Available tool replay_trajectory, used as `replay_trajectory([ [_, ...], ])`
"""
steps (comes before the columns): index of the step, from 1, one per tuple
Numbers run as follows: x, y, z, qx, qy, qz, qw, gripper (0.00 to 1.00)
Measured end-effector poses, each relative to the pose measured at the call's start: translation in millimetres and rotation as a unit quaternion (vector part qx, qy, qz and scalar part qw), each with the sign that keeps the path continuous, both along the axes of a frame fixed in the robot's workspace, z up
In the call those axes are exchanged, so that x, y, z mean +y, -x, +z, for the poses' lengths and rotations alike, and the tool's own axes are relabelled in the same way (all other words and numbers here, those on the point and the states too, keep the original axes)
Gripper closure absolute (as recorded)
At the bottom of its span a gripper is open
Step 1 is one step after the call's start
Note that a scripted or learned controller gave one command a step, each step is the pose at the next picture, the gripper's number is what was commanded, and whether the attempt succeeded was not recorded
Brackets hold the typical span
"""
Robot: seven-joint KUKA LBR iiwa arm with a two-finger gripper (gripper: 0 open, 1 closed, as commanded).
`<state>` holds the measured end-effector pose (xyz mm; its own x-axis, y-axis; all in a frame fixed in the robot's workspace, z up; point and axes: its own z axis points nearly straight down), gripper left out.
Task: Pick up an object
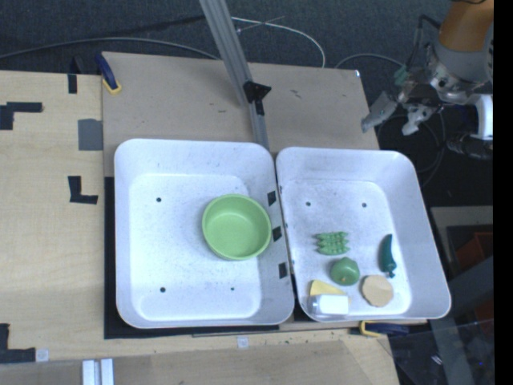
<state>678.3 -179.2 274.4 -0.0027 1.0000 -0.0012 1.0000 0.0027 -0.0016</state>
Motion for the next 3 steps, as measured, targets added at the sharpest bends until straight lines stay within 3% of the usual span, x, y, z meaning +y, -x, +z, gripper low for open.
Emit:
replay_trajectory([
  [1, 0, 0, 0, 0.0, 0.0002, 0.0, 1.0, 0.0],
  [3, 3, 2, -125, 0.003, -0.0005, 0.0, 1.0, 0.0],
])
